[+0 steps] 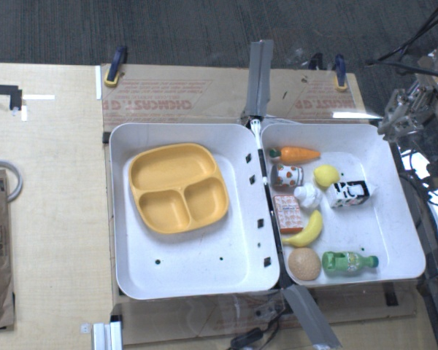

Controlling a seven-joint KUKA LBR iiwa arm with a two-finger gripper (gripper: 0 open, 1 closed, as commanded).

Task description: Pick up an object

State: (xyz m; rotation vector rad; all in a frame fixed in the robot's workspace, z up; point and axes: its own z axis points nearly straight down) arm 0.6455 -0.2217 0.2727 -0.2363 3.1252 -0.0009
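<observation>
Camera view. The pincer (404, 117) hung at the far right corner of the right bin (411, 221), over its rim and clear of everything inside. Its mechanism was blurred against cables, so I could not tell whether it stood wide or narrow. Nothing was seen held in it.

All candidates for the pick lay in the right bin, none touched.
- Nearest the pincer was a small black-and-white carton (348, 192), lying on its side, with a lemon (325, 175) just beyond it.
- Farther from the pincer, along the divider, were a carrot (299, 154), a small spotted cup (287, 174), a flat red packet (287, 212) and a banana (309, 229).
- A white lump (306, 193) sat between the cup and the banana; its kind could not be made out.
- Farthest from the pincer, at the near edge, were a round tan item (304, 263) and a green bottle (349, 262) on its side.

The left bin (114, 195), well away from the pincer, held a yellow divided plate (179, 187).

Judgement: these appeared to be toy pieces, probably light, stiff and smooth.
- The carton offered flat opposing faces and open floor on its pincer side, so it would be best taken across its short width.
- The lemon and bottle, being rounded, might roll or slip.
- The packet lay too flat for an easy hold.
</observation>
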